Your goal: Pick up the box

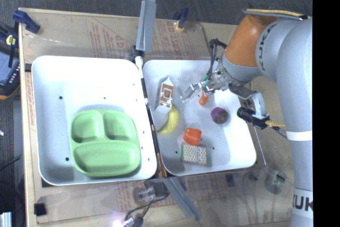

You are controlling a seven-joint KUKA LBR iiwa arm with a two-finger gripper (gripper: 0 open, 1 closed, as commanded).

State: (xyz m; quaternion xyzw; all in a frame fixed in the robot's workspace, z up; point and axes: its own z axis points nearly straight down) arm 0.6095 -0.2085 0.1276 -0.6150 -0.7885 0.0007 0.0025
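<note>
Right bin (241, 154), contents: box (166, 94), white with orange print, small carton lying tilted near the left wall; banana (170, 120) just below it, tip close to or touching the box's lower end; orange piece (192, 136) mid-floor; patterned block (194, 154) just below that; purple ball (219, 114) toward the right; small orange carrot-like item (203, 98) under the gripper. Left bin (48, 114), contents: green tray (105, 143), three compartments, nothing on it. Gripper (195, 90): low over the upper middle of the right bin, metal fingers (187, 93) pointing left toward the box, apart from it; they appear slightly spread with nothing between them, though the angle makes this uncertain. Hazards, as judged: the gripper sits nearest the small orange item, so a straight descent would likely close on that or on bare floor, not the box. The box lies close to the bin wall and the divider; a finger coming down on that side may strike the wall or have no room. The box rests at a slant, so jaws not aligned to its narrow width may skid it away or twist it. The banana alongside may be nudged or pinched together with the box. A thin carton may also crush or slip under a corner grip.
</note>
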